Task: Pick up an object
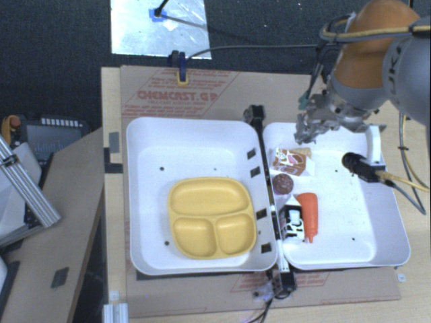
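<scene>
Foil sheet (159, 17) lies beyond the cardboard (178, 91).

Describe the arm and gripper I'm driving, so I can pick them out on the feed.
A grey arm with a bulbous orange band above the wrist. Thin cables loop beside it. The gripper is small, dark grey metal.

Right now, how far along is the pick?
Done: arm is over the right bin, gripper above the snack packet. In hand: nothing visibly held. Left: packet, round brown piece and carrot all lie in the bin; grasp and lift remain.
</scene>
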`<state>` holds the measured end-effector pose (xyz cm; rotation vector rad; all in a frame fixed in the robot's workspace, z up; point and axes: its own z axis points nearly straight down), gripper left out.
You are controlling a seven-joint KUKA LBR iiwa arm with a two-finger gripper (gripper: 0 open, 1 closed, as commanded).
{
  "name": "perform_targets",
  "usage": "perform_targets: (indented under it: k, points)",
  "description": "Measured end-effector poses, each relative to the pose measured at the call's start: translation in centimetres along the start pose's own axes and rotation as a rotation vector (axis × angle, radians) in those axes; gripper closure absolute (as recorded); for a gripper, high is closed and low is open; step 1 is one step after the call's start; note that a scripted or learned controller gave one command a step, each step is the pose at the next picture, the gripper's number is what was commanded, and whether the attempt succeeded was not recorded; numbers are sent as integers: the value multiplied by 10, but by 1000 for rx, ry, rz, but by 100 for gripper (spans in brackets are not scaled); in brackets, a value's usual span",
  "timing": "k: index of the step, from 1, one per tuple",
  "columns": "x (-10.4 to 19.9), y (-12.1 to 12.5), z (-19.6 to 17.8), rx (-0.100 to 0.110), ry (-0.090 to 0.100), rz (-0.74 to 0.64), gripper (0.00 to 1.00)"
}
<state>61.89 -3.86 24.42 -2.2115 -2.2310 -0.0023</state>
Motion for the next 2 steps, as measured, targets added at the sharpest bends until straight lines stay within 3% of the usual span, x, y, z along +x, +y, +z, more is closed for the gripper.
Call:
perform_targets:
  k: [2]
  points:
    - [103,-24,21,1,1,-1,100]
